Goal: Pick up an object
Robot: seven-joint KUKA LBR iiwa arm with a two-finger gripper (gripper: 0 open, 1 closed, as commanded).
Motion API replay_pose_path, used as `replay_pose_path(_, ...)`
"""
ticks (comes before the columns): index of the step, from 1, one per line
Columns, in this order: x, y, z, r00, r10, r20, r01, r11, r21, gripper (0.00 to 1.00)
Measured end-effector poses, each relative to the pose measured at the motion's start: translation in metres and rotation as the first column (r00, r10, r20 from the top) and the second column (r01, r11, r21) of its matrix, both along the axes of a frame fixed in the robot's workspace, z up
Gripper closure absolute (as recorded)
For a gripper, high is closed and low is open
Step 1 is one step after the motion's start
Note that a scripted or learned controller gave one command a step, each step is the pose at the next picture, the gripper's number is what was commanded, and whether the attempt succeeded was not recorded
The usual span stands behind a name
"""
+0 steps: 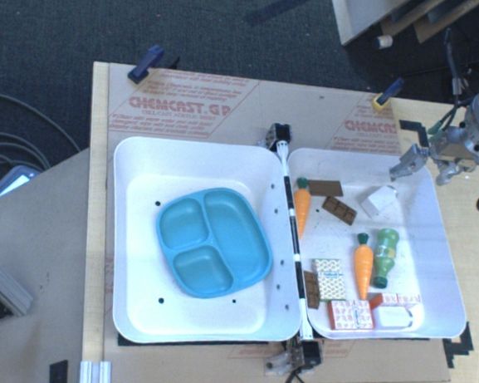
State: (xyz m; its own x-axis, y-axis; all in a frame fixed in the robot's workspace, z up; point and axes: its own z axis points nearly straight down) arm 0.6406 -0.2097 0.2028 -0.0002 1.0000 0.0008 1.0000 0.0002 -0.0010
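2 toy carrots (pixel 362 271) lie well apart from the gripper (pixel 412 162); whether it is open I cannot tell, so a descent risks missing the white block (pixel 380 200).

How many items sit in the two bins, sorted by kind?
Blue divided plate, left bin: 1
Toy carrots: 2
Brown chocolate-like bars: 3
Green bottle-like toy: 1
White block: 1
Patterned cracker-like square: 1
Red-and-white packets: 2
Total: 11
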Motion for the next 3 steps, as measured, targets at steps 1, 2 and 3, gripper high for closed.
replay_pose_path(1,-0.055,0.045,-0.116,1.0,0.0,-0.002,0.0,1.0,0.0,0.0)
replay_pose_path(2,-0.082,0.093,-0.118,1.0,0.001,-0.001,-0.001,1.0,0.001,0.0)
replay_pose_path(3,-0.099,0.11,-0.118,1.0,0.0,-0.002,0.0,1.0,0.001,0.0)
